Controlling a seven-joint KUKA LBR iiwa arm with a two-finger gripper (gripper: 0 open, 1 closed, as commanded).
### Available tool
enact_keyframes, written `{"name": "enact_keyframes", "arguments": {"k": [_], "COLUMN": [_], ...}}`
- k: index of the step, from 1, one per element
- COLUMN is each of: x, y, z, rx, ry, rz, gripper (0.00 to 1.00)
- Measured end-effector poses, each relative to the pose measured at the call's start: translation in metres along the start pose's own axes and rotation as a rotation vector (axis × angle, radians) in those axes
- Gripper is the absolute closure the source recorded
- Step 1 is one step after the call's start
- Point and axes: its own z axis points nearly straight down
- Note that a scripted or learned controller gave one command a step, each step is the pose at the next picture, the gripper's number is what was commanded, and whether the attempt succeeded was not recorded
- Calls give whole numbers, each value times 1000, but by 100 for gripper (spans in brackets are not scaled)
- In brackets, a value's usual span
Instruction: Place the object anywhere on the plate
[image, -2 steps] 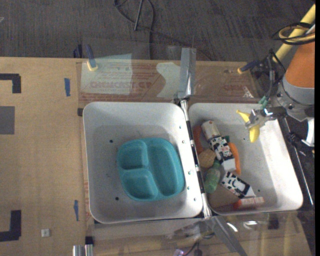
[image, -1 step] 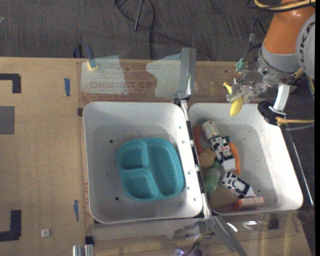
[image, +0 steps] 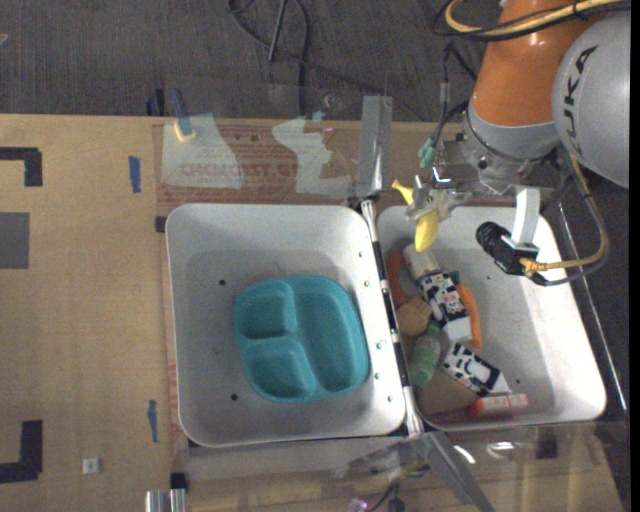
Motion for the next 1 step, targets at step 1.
{"name": "enact_keyframes", "arguments": {"k": [1], "x": [29], "y": [-93], "z": [69], "rx": [0], "ry": [0], "rz": [-27], "gripper": [100]}}
